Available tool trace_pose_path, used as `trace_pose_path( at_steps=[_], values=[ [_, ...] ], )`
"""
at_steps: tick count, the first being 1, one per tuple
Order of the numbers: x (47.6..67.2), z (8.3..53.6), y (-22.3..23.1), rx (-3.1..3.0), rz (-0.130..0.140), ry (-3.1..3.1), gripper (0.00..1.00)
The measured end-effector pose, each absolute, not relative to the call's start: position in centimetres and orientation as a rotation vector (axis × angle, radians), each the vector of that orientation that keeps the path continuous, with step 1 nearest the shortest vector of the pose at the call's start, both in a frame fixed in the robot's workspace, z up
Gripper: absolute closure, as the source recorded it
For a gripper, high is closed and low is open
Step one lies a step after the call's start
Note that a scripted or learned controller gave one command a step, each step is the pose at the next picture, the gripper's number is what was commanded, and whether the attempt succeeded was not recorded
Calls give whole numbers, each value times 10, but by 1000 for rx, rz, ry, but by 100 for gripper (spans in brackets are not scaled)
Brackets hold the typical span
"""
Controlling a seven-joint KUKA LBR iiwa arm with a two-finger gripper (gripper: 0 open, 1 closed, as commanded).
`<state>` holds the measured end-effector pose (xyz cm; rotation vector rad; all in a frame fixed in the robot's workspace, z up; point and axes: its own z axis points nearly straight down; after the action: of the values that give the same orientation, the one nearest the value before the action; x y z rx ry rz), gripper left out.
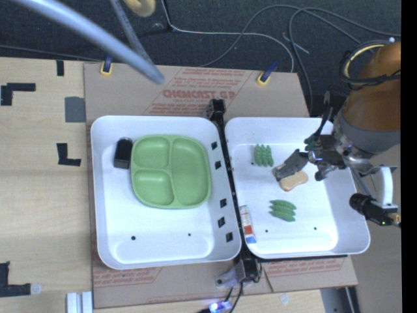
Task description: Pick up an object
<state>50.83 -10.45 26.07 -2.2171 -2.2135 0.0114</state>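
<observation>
Two bins, gripper [291,169] over right bin [326,240].
We see it at a tan piece [294,182] w/ 2 green items nearby; can't tell its grip state.

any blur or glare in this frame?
Camera view: the grey bar across the top left is soft and out of focus; both white bins look bright with little surface detail; the gripper and green plate are fairly sharp.

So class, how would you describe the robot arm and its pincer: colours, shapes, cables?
The arm is bulky and rounded, grey with an orange band above the wrist. Thin cables loop round its upper part. The pincer is dark metal, on a black and silver wrist block with small fittings.
</observation>
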Motion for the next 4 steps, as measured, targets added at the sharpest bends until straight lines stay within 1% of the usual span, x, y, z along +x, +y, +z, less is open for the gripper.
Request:
trace_pose_path(
  at_steps=[1,2,3,4],
  values=[
    [510,265,-104,-2220,2,-2222,0],
    [507,221,-109,-2219,7,-2218,0],
    [515,169,-107,-2216,7,-2219,0],
    [504,115,-109,-2218,7,-2217,0]
  ],
)
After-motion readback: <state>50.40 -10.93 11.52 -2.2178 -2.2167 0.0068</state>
